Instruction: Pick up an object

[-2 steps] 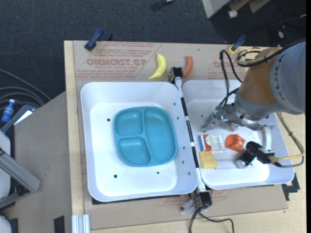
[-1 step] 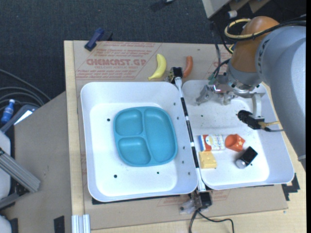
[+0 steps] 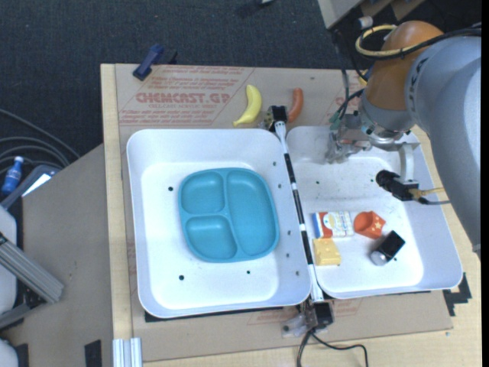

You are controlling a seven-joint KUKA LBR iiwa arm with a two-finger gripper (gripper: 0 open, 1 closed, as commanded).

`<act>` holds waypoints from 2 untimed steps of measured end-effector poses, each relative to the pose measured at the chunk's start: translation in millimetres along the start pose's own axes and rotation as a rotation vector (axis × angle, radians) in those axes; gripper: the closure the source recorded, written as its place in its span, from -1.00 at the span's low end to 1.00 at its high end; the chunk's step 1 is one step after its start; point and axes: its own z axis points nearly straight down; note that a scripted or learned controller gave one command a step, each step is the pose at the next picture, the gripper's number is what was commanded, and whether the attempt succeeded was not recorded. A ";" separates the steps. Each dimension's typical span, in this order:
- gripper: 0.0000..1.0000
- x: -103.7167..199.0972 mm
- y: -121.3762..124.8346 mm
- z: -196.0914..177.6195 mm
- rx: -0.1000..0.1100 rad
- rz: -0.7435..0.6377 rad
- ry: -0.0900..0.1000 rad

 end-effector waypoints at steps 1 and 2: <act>-1.00 0.1 -0.1 0.2 0.001 0.000 0.000; -1.00 8.3 -64.1 11.1 0.006 0.002 0.003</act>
